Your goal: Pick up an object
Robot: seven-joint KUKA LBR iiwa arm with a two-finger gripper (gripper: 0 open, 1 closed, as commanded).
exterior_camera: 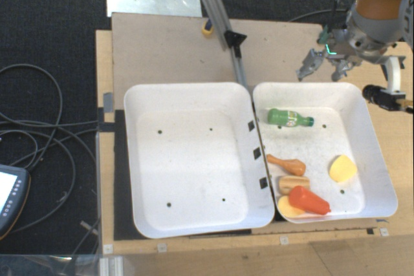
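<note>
A: Gripper (325,69) hangs above the right bin's (378,161) far rim, fingers spread, nothing between them. Which piece would you go for?

B: Bottle (290,117). It lies on its side near the far wall, closest to you, with bare floor around it.

A: And the rest?

B: Lemon (343,169) sits alone toward the right wall, a fair second choice. The drumstick (287,165), bun (294,184) and pepper (308,200) crowd the near left corner, touching; skip those.

A: How should you approach?

B: Turn your fingers across the bottle's narrow width, come straight down over its middle, and close only once both fingers straddle it.
</note>
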